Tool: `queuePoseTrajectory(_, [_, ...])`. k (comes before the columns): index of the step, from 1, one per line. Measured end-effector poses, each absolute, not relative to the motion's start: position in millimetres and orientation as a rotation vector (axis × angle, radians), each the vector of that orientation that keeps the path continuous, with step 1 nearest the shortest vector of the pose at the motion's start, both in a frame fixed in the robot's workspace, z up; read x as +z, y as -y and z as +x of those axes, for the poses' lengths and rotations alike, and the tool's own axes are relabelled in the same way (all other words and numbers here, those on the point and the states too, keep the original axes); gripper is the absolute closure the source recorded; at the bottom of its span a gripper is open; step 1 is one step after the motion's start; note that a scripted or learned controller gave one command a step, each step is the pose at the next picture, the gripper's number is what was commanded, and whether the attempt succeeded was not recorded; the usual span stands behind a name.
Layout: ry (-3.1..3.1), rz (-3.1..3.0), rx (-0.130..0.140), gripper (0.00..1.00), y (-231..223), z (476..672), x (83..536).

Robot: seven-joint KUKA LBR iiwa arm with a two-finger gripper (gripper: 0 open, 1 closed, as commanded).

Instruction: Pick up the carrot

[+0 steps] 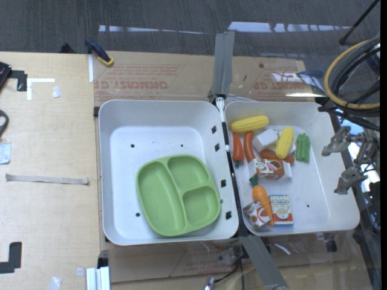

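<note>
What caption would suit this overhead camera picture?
Carrot lies among toy foods in the right bin; green divided plate fills the left.

Pale wooden surface [48, 210] spreads out on the left; two white bins sit on it side by side, left bin [115, 162] and right bin [320, 192] touching at their rims; brown cardboard [151, 77] lies flat behind them; a grey strip [45, 179] rests on the wood.
</note>
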State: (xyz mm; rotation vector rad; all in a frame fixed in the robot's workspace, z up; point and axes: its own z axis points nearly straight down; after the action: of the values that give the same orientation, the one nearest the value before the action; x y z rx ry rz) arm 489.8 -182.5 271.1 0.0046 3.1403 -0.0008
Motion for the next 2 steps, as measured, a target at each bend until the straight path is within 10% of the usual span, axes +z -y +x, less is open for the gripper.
queuePoseTrajectory(1, [-3.140,-0.105,0.000,0.00,108.5,477.8,126.8])
queuePoseTrajectory(2, [-3.140,0.112,0.000,0.00,102.0,481.2,91.6])
